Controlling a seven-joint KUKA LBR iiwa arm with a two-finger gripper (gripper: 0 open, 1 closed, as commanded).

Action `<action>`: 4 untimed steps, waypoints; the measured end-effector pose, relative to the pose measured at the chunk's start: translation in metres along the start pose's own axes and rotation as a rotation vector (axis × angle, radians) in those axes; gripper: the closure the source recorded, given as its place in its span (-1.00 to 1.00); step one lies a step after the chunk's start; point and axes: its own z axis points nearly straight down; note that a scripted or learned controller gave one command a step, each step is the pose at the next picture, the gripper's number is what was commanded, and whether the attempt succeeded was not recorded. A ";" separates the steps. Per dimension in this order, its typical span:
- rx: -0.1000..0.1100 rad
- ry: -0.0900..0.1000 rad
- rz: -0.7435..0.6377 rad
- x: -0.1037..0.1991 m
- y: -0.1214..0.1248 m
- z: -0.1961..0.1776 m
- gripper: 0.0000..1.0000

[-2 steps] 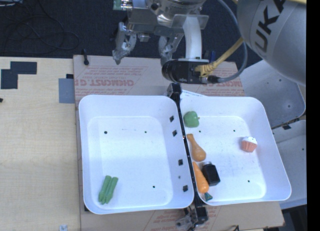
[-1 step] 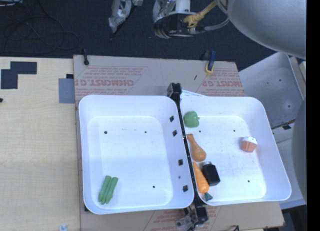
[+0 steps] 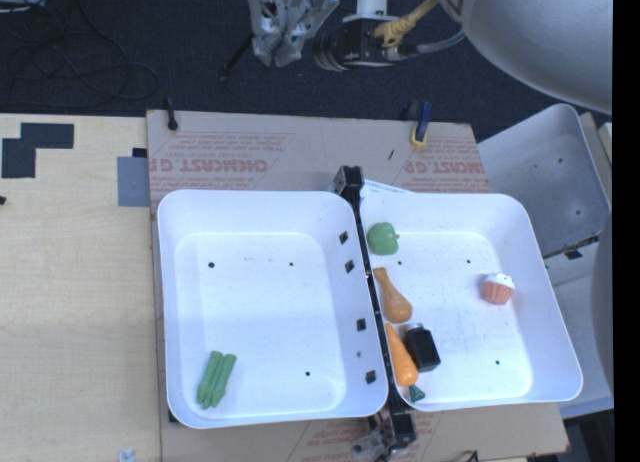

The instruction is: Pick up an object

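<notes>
My gripper [image 3: 287, 28] hangs at the top of the view, beyond the back edge of the bench and far from both bins. The left bin [image 3: 180, 220] holds a green bean pod [image 3: 216, 379] near its front left corner. In the right bin [image 3: 520, 220], a round green fruit [image 3: 382, 239], an orange gourd [image 3: 393, 296], a carrot [image 3: 402, 356] and a small black block [image 3: 421, 347] lie along the left wall. A pink cupcake toy [image 3: 497, 289] sits apart toward the right side.
Both bins rest on a cardboard sheet [image 3: 250, 155] on the wooden bench. A black divider clip strip [image 3: 352, 250] runs between the bins. The grey arm [image 3: 530, 20] crosses the top right corner. Cables lie on the dark floor at the back.
</notes>
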 end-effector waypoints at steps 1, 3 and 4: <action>-0.003 0.003 -0.002 0.001 -0.074 0.008 1.00; -0.004 0.001 0.003 0.000 0.005 0.011 -1.00; 0.001 0.000 0.000 0.000 0.002 0.000 1.00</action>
